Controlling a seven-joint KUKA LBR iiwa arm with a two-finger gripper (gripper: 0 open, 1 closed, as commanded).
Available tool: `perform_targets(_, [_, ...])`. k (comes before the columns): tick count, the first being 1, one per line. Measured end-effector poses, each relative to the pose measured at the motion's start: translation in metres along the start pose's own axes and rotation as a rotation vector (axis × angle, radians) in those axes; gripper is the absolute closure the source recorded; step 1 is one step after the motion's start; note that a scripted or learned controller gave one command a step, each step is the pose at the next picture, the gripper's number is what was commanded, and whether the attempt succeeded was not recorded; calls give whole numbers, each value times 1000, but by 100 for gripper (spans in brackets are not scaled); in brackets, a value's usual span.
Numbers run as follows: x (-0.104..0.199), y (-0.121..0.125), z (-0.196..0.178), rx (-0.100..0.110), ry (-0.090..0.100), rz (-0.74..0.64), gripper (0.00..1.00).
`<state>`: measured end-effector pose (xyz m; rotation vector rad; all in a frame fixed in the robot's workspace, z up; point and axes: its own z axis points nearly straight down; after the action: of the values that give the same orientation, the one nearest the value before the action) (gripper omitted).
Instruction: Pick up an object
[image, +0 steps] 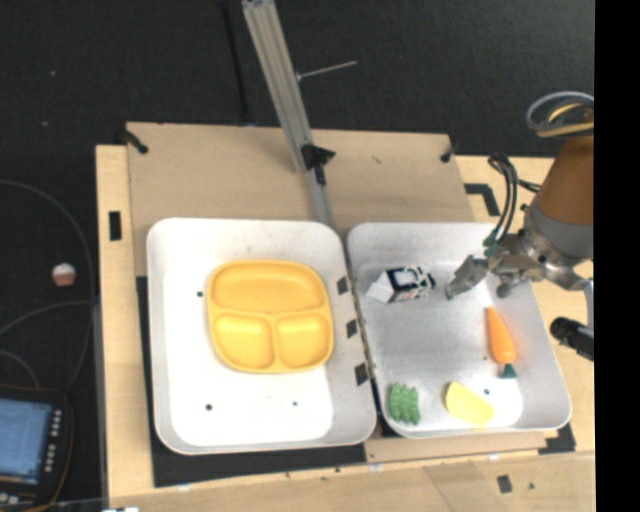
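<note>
In the right bin (430, 240) lie a small black-and-white carton (402, 284) near its upper left, an orange carrot (500, 338) at the right, a green leafy toy (403, 402) and a yellow lemon-shaped piece (468, 404) along the front. My gripper (487, 277) hangs over the bin's upper right part, to the right of the carton and above the carrot. Its two fingers are spread apart with nothing between them.
The left bin (180, 400) holds a yellow three-compartment plate (268, 314). A slanted metal pole (290, 110) rises from the back between the bins. The arm's orange band (572, 185) stands at the right edge.
</note>
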<state>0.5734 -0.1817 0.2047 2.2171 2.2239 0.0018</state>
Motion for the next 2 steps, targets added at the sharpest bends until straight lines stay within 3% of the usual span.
perform_targets(1, [0, 0, 0, 0, 0, 0, 0])
perform_targets(2, [-3, -8, 60, 7, -1, 3, 0])
